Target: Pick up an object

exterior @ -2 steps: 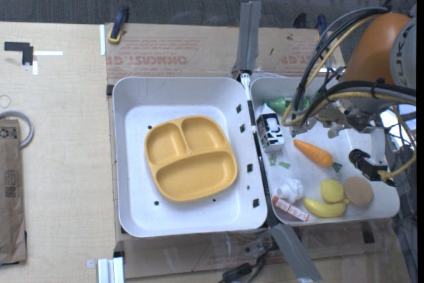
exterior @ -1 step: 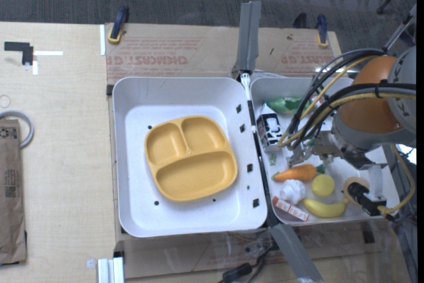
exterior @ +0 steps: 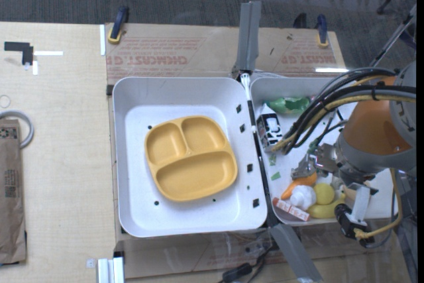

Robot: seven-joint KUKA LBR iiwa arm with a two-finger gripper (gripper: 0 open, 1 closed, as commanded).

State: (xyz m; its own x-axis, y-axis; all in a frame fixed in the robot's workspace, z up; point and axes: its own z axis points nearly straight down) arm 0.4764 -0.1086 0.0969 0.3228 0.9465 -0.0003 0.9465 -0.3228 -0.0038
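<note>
From my feed I see the arm [exterior: 377,126] reaching in from the right, its orange band and grey wrist hanging over the right bin [exterior: 260,88]. A bundle of black and yellow cables [exterior: 318,109] loops across that bin and covers much of its middle. The gripper [exterior: 326,169] sits low among the clutter at the bin's near end, but the wrist and cables hide so much of it that I cannot tell how it is set or whether anything is in it.

The candidates for picking are heaped just beside it: a carrot-like orange piece [exterior: 293,187], a white rounded item [exterior: 303,196] touching it, a yellow lemon-like item [exterior: 323,193] next to that, and a yellow banana-shaped piece [exterior: 322,211] at the near wall. A white packet with red edging [exterior: 290,211] lies under the heap. Farther back, a green crumpled item [exterior: 289,104] lies near the far wall, and a black-and-white printed item [exterior: 269,127] sits against the left wall.

The left bin [exterior: 126,142] holds a yellow divided plate [exterior: 191,157] with three compartments, lying flat near its middle, well apart from the arm.

On the counter [exterior: 59,142] to the left lie a brown paper bag [exterior: 12,189] and a grey ring [exterior: 25,126]. Cardboard [exterior: 179,50] behind the bins is held by two blue-and-yellow clamps [exterior: 118,24].
</note>
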